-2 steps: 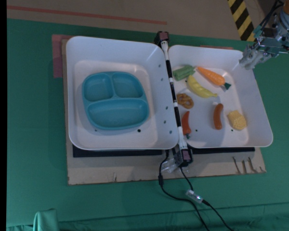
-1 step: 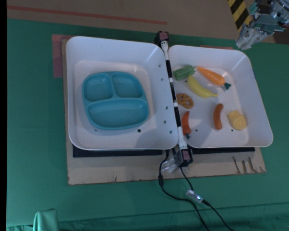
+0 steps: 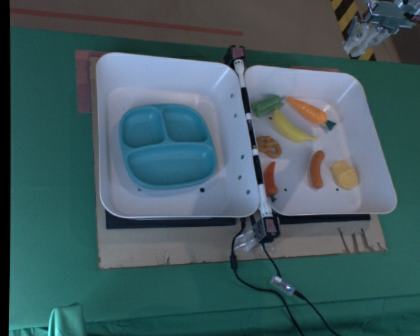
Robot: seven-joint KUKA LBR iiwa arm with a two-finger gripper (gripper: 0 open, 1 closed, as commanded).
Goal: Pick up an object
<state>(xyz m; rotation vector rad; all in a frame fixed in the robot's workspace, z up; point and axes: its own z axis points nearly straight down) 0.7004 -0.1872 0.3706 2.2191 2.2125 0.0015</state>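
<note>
The right bin holds several toy foods. A green pod lies at its far left, with an orange carrot beside it and a yellow banana just below. A brown pretzel and a red chili lie along the left wall. An orange sausage and a yellow chunk sit toward the near right. My gripper hangs high beyond the bin's far right corner, away from all of them, with nothing in it.
The left bin holds a teal divided plate. A black-and-white bar runs between the bins. Cables trail off the cardboard base at the front. Green cloth surrounds the bench.
</note>
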